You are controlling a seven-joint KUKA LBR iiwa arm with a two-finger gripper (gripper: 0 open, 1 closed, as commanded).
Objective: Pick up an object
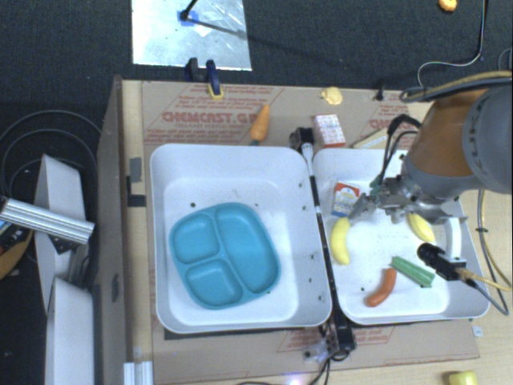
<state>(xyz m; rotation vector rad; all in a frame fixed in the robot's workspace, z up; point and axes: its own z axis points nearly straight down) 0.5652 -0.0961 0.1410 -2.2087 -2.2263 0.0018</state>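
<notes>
Objects [421, 227] for picking lie in the white bin [357, 275] at the right of the frame. Dark carpet [64, 38] surrounds the worktop [200, 103], which is covered in printed brown cardboard. A shiny sheet [192, 22] lies on the carpet at upper left. The left bin [240, 175] holds a blue divided plate [224, 255]. The tool [373, 203] hangs over the right bin's upper part, just beside a red-and-white carton [346, 197]; whether it is open or closed cannot be told. Below lie a banana [341, 241], a green block [413, 270] and an orange sausage [381, 287].
</notes>
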